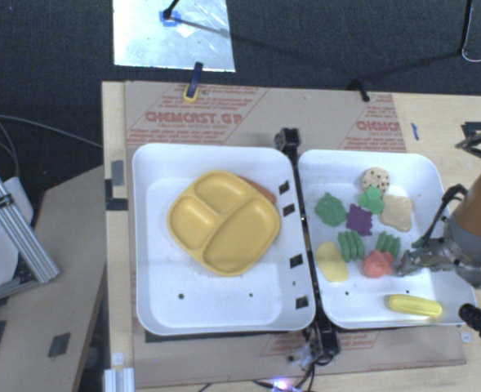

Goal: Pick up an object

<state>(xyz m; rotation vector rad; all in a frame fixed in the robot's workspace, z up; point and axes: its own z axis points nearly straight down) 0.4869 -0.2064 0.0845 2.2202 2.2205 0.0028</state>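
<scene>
Robotics lab test cell: bench [85,219] bearing 2 white bins [154,300] on a paper-masked sheet [224,113], aluminium framing [15,235] at 9 o'clock, cables [473,23] at 1 o'clock, dark carpet [44,47] beyond.

Smooth, glossy plastic yellow plate [224,222] sits in a matt white bin [154,243].

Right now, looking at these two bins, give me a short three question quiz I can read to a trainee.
1. True or false: the yellow divided plate lies in the left bin.
2. Which toy lies closest to the gripper? A) red toy B) cookie C) purple toy
3. Fill in: the yellow banana-like toy lies near the ____ edge of the right bin.

Key: 1 true; 2 A; 3 front (nearest the camera).
</scene>
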